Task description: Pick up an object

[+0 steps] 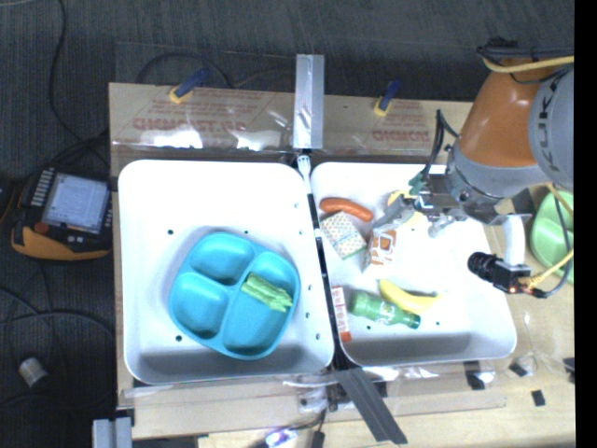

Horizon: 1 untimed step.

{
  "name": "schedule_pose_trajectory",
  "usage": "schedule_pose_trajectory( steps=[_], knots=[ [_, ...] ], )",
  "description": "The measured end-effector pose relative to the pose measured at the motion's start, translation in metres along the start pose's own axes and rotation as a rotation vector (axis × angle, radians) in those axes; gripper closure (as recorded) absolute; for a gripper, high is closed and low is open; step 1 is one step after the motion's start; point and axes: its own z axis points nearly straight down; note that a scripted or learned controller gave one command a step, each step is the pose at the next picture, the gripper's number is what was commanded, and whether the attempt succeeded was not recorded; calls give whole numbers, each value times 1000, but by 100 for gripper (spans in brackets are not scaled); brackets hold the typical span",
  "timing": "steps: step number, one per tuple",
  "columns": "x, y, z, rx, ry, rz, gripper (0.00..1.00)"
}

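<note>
The right bin (485, 329) holds several small items. An orange sausage (345, 209) lies at the back left, with a pale patterned box (342, 238) just in front of it. A small orange-and-white carton (382, 246) sits at the middle. A yellow banana (408, 296) rests beside a green bottle (387, 311). A red-and-white packet (340, 312) lies along the left wall. My gripper (416, 209) hangs over the back middle of this bin, just right of the carton. A small yellow piece (395, 197) shows at its left side.
The left bin (149, 203) carries a blue divided plate (210, 297) with a green item (268, 292) in its right compartment. The arm's orange band (504, 110) and wrist cover the right bin's back right corner. A black cabled part (494, 269) hangs at the right wall.
</note>
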Motion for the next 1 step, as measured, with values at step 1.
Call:
schedule_pose_trajectory(
  steps=[1],
  knots=[
    [-16,43,110,-11,-2,11,0]
  ],
)
